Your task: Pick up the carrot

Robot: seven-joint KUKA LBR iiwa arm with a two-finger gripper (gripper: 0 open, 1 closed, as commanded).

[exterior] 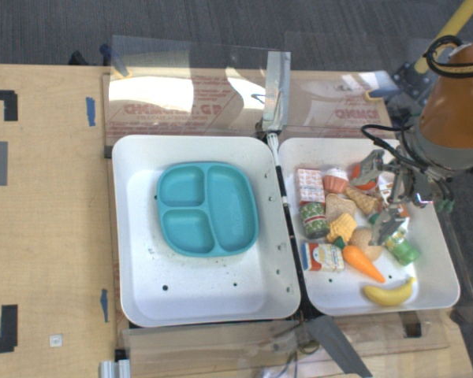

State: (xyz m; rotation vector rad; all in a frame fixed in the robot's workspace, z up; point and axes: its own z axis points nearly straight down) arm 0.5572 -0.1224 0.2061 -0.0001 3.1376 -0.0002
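Note:
The orange carrot point(363, 264) with its green top lies in the right bin point(441, 286), towards the front, just above a yellow banana point(389, 291). My gripper point(383, 198) hangs over the pile of toy food at the middle right of that bin, behind the carrot and apart from it. Its fingers stand open, one grey fingertip point(371, 166) to the rear and the other nearer the front, with nothing held between them.
Around the carrot lie a corn cob point(340, 227), a green item point(403, 251), a small red-and-white carton point(323, 257), a packet point(310, 186) and other toy food. The left bin point(134, 290) holds a teal divided plate point(208, 209).

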